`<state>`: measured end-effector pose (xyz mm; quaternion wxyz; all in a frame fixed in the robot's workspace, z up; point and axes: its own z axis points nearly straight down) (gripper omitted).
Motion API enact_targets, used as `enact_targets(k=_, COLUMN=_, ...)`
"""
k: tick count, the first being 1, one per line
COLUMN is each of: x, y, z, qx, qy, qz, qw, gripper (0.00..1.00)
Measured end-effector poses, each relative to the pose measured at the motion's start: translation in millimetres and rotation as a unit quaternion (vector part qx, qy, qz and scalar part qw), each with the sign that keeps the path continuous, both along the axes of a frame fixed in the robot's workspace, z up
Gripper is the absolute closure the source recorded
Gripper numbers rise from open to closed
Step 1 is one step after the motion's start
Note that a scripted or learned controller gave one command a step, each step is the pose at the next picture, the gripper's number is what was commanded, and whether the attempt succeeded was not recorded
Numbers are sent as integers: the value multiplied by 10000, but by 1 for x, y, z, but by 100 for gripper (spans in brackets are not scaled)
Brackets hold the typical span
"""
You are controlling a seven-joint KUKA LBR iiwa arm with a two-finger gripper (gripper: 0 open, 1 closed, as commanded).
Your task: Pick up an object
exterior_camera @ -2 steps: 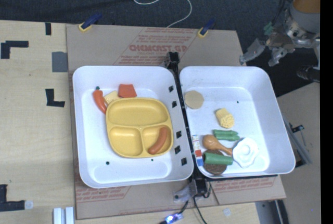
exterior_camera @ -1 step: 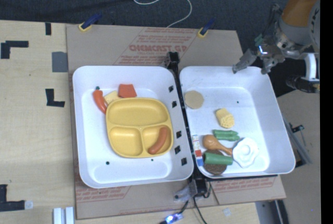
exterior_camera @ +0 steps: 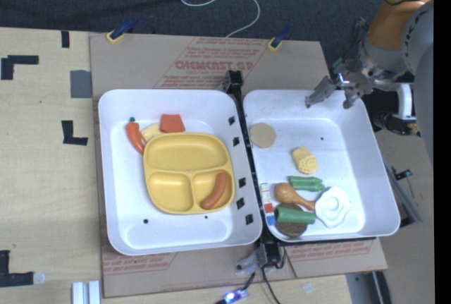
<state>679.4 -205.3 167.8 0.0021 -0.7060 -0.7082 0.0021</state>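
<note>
Your gripper [exterior_camera: 330, 100] hangs over the far right corner of the right bin [exterior_camera: 366, 147], its two fingers [exterior_camera: 315, 96] spread apart and nothing between them. You have the candidate objects well apart from it, toward the near side of that bin: a tan round cookie [exterior_camera: 263, 135] by the left wall, a yellow corn piece [exterior_camera: 305, 161] mid-bin, then a cluster at the near edge with a green bean pod [exterior_camera: 305, 183], a drumstick [exterior_camera: 291, 195], a fried egg [exterior_camera: 332, 206] and a dark burger [exterior_camera: 292, 224] touching or overlapping. In the left bin [exterior_camera: 120, 154] you see a yellow divided plate [exterior_camera: 184, 168] with a sausage [exterior_camera: 216, 191] in its near right compartment; a carrot [exterior_camera: 134, 137] and a red block [exterior_camera: 172, 123] lie just beyond the plate's far rim
</note>
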Motion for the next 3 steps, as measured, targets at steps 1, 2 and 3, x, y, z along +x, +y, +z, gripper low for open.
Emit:
enact_targets(k=1, x=1, y=9, z=-60, qx=7, qy=8, qz=-6, qw=10000, gripper=0)
enact_targets(k=2, x=0, y=11, z=-85, qx=-5, qy=-14, qz=1, qw=10000, gripper=0)
enact_targets(k=3, x=1, y=11, z=-73, qx=-14, qy=-26, qz=9, qw=10000, gripper=100)
